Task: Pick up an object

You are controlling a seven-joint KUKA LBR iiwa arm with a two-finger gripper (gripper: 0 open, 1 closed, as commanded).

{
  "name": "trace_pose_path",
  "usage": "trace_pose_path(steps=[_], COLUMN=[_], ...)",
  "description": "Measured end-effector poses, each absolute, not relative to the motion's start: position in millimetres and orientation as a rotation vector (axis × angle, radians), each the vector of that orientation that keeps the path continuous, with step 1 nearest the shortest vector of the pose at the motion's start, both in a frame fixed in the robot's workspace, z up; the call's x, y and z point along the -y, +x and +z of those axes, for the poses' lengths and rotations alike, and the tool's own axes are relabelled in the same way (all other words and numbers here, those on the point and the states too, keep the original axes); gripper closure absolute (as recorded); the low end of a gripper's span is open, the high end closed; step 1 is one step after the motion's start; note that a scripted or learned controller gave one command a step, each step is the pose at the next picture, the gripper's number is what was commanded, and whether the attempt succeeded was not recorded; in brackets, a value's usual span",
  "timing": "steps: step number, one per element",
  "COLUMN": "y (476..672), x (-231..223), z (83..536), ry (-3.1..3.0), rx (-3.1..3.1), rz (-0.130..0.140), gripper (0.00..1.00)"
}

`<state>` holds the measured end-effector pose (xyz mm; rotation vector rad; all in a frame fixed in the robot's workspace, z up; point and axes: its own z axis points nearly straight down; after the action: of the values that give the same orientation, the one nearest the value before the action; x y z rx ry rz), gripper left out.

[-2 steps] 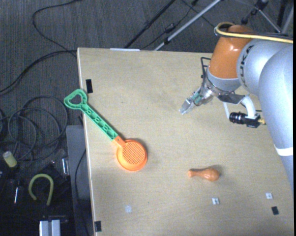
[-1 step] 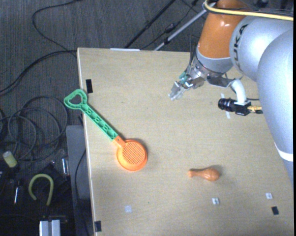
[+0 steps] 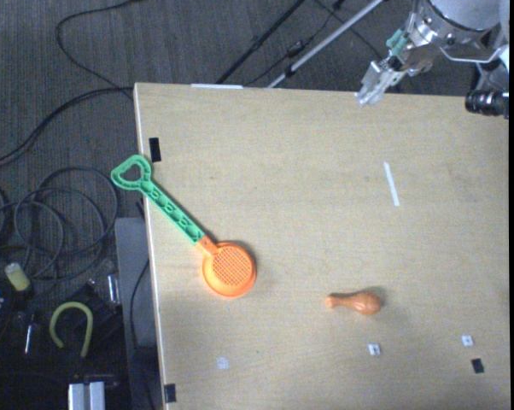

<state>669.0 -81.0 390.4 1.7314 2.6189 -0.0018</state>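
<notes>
Gripper (image 3: 375,82) hovering at bench's far right edge; we are seeing nothing held, cannot tell its state. Orange-headed strainer (image 3: 228,269) lying mid-left, well apart. We are judging it light, stiff; green handle (image 3: 173,213) offering best grasp.

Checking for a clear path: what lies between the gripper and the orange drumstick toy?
In the camera view, a thin white strip lies on the board between the gripper and the orange drumstick toy.

Strainer (image 3: 207,248) at the bench (image 3: 325,143) left edge, drumstick toy (image 3: 357,301) to its right, apart
</notes>
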Motion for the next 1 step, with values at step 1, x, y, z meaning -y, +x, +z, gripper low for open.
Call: trace_pose_path(steps=[1], y=[668.9], x=[45.0], z=[434.4], ry=[1.644], rx=[-2.674], rz=[-0.003], gripper=[1.00])
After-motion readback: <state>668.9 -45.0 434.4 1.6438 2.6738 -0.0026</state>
